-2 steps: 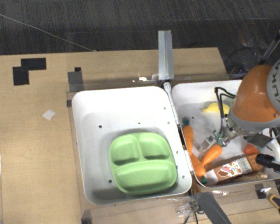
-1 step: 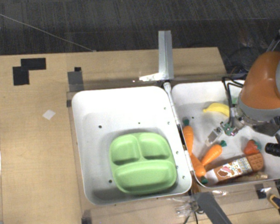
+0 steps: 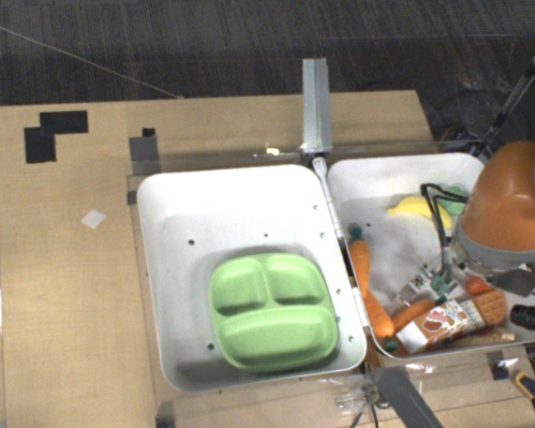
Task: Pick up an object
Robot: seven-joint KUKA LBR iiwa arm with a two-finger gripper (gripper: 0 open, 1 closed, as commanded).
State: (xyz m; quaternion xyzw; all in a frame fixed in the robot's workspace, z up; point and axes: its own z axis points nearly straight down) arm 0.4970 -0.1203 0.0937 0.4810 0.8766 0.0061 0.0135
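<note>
Fingers (image 3: 431, 284) above labelled brown bottle (image 3: 452, 319)

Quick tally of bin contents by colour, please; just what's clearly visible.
Green: 1, divided tray, left bin.
Orange: 2, carrot and a second orange stick, right bin.
Yellow: 1, yellow item, partly hidden by the arm.
Brown and white: 1, packet.
Total: 5 visible.
</note>
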